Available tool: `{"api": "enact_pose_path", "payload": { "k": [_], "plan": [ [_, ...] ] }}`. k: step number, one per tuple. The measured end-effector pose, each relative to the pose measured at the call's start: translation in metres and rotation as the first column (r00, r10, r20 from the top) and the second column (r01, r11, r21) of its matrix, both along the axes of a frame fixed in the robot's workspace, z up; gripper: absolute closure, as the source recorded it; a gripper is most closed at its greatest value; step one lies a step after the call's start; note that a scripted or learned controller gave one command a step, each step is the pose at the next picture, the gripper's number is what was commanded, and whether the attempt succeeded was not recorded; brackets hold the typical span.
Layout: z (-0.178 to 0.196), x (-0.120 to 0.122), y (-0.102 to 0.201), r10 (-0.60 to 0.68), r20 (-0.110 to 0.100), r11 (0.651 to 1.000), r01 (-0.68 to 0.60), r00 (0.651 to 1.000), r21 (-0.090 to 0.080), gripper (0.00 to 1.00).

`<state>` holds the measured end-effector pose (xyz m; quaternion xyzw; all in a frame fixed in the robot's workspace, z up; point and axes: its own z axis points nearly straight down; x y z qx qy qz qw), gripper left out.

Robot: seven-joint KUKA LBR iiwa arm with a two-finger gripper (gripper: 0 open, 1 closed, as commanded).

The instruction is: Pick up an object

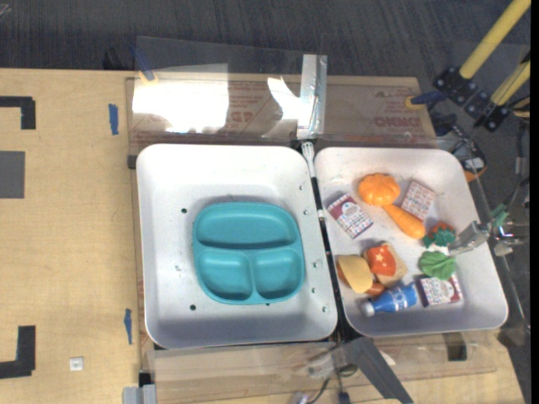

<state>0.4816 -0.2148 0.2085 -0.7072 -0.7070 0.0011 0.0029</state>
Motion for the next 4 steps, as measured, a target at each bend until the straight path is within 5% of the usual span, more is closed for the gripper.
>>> {"api": "enact_pose_path", "payload": {
  "k": [1, 2, 3, 4],
  "plan": [
    [-0.007, 0.096, 0.041, -0.149, 0.001, 0.989, 0.149, 0.989, -0.001, 0.0],
    [-0.115, 0.122, 0.028, -0.125, 0.005, 0.992, 0.125, 0.992, -0.002, 0.0],
    [-0.11, 0.12, 0.029, -0.123, -0.004, 0.992, 0.123, 0.992, -0.001, 1.0],
    [-0.071, 0.093, 0.094, -0.046, 0.001, 0.999, 0.046, 0.999, 0.0, 1.0]
  ]
}}
